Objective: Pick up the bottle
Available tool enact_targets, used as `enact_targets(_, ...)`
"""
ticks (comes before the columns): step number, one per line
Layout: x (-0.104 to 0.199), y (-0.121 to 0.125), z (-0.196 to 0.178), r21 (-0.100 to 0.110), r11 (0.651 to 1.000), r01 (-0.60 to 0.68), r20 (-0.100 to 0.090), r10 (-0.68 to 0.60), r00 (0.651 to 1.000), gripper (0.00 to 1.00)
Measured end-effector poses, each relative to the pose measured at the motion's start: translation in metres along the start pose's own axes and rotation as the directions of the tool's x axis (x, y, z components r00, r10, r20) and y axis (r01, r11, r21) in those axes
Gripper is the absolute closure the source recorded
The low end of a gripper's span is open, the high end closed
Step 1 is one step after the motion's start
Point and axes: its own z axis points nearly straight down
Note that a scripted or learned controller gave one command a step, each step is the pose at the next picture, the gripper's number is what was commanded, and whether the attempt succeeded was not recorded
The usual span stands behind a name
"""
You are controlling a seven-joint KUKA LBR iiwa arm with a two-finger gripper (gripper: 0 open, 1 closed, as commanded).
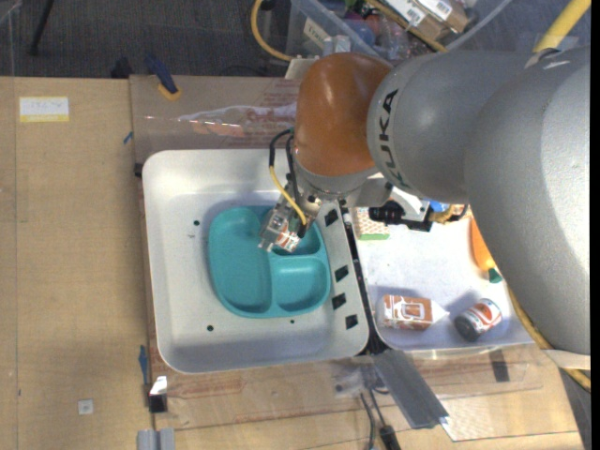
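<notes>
Surface up front is plain tan board. On it sit my two white bins: the right bin has a small brown carton and a red-and-silver can lying near its front edge, plus an orange thing partly hidden behind my arm. The left bin holds a teal divided tray, and my gripper hangs right over it. Honestly can't tell whether it's open or closed, and I can't pick out the bottle.
</notes>
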Motion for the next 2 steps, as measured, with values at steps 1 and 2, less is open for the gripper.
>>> enact_targets(1, 0.061, 0.072, -0.121, 0.009, 0.992, -0.124, -0.008, 0.124, 0.992, 1.0)
enact_targets(2, 0.138, 0.032, 0.022, -0.009, 0.721, 0.693, 0.013, -0.692, 0.721, 1.0)
